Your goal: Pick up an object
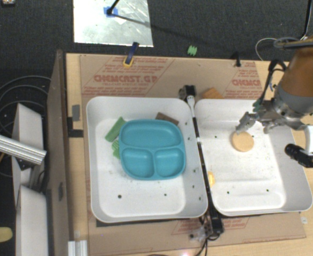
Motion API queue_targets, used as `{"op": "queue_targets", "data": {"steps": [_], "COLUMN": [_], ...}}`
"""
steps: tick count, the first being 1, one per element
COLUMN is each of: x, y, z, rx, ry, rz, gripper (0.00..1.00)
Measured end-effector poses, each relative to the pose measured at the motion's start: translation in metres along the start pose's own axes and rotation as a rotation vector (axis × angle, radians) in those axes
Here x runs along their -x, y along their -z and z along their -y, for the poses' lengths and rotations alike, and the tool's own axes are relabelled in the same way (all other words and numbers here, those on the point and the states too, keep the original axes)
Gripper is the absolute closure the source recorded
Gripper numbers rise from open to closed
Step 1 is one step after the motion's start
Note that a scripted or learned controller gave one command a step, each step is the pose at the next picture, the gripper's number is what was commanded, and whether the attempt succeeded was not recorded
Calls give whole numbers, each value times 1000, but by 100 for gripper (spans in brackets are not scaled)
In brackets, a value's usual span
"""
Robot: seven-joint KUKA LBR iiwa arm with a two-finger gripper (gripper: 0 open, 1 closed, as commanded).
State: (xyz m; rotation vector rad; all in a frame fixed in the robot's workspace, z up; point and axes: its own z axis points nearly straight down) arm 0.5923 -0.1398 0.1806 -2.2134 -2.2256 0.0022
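Note:
In the right bin a round tan disc lies flat on the floor near the back. My gripper hangs just behind and to the right of the disc, its fingers spread open with nothing between them. The left fingertip is just above the disc's far edge. In the left bin rests a blue divided tray, with green pieces tucked under its left side and a brown piece at its far edge.
A small yellow item sits at the right bin's left wall. An orange piece lies on the cardboard behind the bins. The black divider runs between the two bins.

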Motion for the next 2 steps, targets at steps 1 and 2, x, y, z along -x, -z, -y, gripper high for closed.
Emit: {"op": "queue_targets", "data": {"steps": [1,2], "x": [10,10], "y": [-101,-85], "z": [-29,-30], "rx": [3,9], "ry": [1,0], "rz": [1,2], "gripper": [0,100]}}
